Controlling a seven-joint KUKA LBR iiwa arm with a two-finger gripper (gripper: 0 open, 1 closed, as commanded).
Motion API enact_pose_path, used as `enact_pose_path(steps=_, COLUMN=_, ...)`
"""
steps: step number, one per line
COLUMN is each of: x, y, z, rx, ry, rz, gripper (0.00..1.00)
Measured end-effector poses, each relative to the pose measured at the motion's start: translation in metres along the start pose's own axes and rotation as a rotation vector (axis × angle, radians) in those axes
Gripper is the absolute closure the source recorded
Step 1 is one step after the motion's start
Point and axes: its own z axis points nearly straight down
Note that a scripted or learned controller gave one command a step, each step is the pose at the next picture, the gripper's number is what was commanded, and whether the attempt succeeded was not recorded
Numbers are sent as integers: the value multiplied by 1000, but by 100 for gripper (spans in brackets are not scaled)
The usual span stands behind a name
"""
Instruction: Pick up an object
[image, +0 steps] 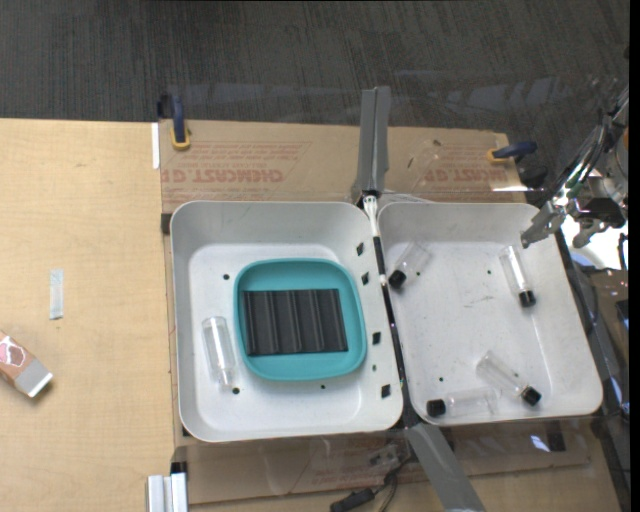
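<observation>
Four vials (508, 382) right, one vial (217, 348) left

The gripper (570, 215) is showing as a thin metal piece of grey and silver colour, with narrow bright rods and one slim pointed finger (536, 230). Dark cables are running along the rods, and a small green mark is sitting between them. White glare is hiding the finer parts.

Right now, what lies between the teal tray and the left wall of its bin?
In the camera view, one clear vial lies on the bin floor between the teal tray and the left bin's left wall, lengthwise along the tray's side.
</observation>
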Motion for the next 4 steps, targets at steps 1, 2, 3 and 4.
enact_pose_path(steps=1, x=9, y=-1, z=134, rx=-3, ry=8, rz=-24, gripper=0)
enact_pose_path(steps=2, x=6, y=-1, z=125, rx=-3, ry=2, rz=-23, gripper=100)
enact_pose_path(steps=3, x=101, y=-14, z=46, rx=-1, ry=0, rz=-77, gripper=100)
enact_pose_path(steps=4, x=131, y=-19, z=2, rx=-1, ry=-1, rz=3, gripper=100)
